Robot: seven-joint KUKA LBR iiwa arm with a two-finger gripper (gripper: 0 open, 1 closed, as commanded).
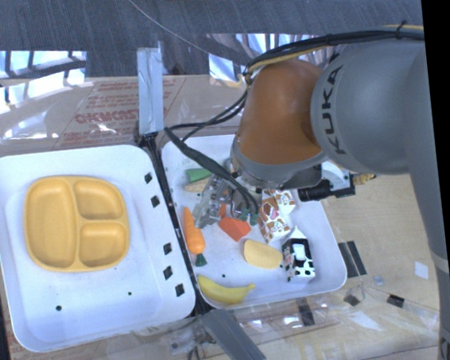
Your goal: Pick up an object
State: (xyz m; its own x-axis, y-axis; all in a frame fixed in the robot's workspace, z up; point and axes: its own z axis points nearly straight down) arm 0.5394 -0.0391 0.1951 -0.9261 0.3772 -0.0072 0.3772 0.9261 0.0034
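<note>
A: Landmark, the right bin (327, 240). Where is the arm (338, 111)?

B: Reaches in from the right; its grey body and orange band cover the bin's upper half. The gripper (215, 204) hangs low over the bin's middle-left, among the clutter.

A: State of the hand?

B: Cannot tell. The metal parts at the tip blur together, and I cannot make out anything held there.

A: Contents of that bin?

B: An orange carrot (192, 233) with a green end lies along the left wall, just beside the gripper. A red-orange wedge (234, 228) sits just right of the gripper tip. A pale yellow piece (261, 254) lies below the wedge, toward the bin's centre. A banana (223, 290) rests against the bottom wall, left of centre. A black-and-white cow-patterned carton (299, 258) stands near the bottom right corner, and a brown-spotted white item (275, 214) is just above it. A green piece (198, 174) lies in the upper left, partly under the cables.

A: Outside it?

B: The left bin (30, 307) adjoins it, carrying a yellow divided plate (76, 223) in its upper-left part.
</note>
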